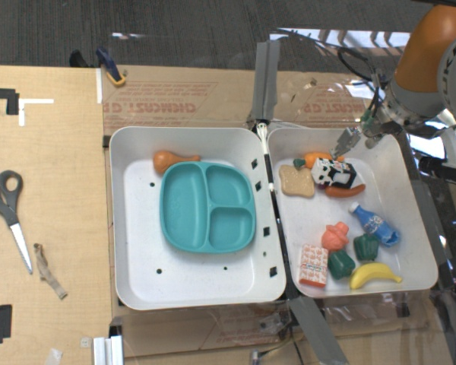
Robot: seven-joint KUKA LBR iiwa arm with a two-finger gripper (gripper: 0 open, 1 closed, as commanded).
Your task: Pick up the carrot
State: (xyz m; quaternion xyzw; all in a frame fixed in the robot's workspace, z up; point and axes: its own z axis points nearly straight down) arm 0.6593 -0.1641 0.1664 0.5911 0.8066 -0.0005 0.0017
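Observation:
The carrot point(315, 159) is a small orange piece with a green tip, lying near the back of the right bin point(418, 204). A black-and-white cow toy point(334, 175) covers its right part, and a toast slice point(296, 181) lies just in front of it to the left. My gripper point(343, 145) hangs over the back of the right bin, a little to the right of and above the carrot, close to the cow toy. Nothing is visibly held in it.
In the right bin there are also a red sausage point(340, 192), a blue bottle point(374, 225), a pink-orange toy point(334, 236), two green peppers point(365, 245), a banana point(374, 276) and a small carton point(313, 265). The left bin point(129, 204) holds a teal divided plate point(208, 206) and an orange drumstick point(171, 160).

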